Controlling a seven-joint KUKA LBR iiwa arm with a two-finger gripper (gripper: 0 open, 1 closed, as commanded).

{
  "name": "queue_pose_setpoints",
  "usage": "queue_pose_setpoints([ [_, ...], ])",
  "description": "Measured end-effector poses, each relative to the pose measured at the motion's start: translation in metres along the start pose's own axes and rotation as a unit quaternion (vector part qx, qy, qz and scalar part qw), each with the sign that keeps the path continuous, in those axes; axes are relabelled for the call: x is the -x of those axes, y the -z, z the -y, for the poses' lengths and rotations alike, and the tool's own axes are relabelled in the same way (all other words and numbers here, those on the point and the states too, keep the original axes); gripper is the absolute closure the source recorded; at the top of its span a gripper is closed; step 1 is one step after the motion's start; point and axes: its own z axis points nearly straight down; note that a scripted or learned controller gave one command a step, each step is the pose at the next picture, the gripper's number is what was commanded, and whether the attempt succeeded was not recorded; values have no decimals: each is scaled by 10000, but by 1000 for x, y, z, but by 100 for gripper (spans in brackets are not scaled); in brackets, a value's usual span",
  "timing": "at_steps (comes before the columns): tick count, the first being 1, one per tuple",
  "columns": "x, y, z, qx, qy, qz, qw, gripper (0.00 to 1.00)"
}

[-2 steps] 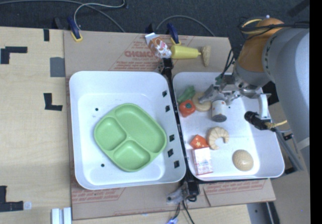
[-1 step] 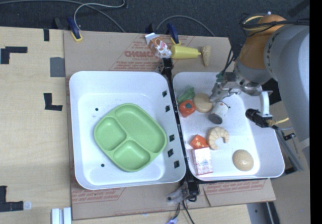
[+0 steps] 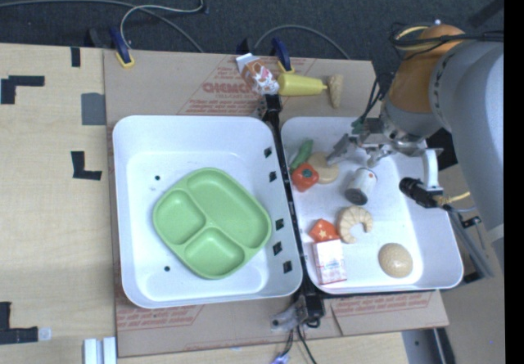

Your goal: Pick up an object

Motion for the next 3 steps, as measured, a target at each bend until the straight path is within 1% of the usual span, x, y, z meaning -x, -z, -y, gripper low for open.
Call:
queue_pose_setpoints([
  [1,6,-13,52,-37,-22,8,10000,0],
  [2,5,-3,51,-26,-21,10,10000,100],
  [3,-67,44,13,-48,-10,-10,10000,100],
])
